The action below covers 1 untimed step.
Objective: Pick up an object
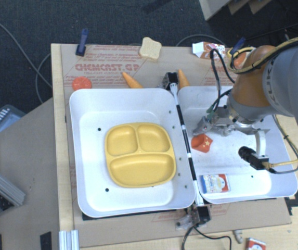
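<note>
On the bench's far left edge, beyond both bins, a blue clip lies at the top corner of the brown board, with an orange disc a little below it, just outside the left bin. That bin holds a yellow divided plate, lying flat near its middle, three compartments facing up. Behind the bin's far rim sit an orange carrot-shaped toy and, further back, a tan slice of toy bread. Moving right, past the black clamps at the seam between the bins, the right bin begins. A small red-orange object rests on its floor close to the left wall. The gripper hangs just up and to the right of it, near but apart from it as far as I can make out; I can't tell whether the fingers stand apart or together, since the metal parts blur together under the wrist. Toward the near rim lies a small white packet with a red and blue label. Rightmost, the grey arm with its orange band reaches in over the bin, cables looping around it.
</note>
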Tool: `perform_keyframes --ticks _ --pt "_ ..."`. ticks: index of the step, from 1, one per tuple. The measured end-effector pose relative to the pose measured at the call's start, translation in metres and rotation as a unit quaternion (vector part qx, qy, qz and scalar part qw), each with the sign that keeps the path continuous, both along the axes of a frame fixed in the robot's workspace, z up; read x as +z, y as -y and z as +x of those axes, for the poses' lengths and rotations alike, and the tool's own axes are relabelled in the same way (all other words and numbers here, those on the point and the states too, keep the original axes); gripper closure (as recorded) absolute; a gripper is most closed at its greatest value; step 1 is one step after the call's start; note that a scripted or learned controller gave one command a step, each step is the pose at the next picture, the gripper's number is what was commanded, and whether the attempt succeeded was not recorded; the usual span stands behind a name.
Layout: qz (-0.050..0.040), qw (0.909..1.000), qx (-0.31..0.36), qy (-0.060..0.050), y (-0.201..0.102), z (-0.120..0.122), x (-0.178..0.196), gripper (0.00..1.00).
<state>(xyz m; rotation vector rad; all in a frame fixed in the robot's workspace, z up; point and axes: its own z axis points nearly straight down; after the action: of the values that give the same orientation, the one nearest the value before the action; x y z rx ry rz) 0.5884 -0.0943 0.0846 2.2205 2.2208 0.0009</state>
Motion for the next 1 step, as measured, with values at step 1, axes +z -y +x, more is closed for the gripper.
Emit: perform_keyframes --ticks 1 --pt "-0.0003 1.0 0.0 0.0 0.0541 0.0355 0.0146 0.0"
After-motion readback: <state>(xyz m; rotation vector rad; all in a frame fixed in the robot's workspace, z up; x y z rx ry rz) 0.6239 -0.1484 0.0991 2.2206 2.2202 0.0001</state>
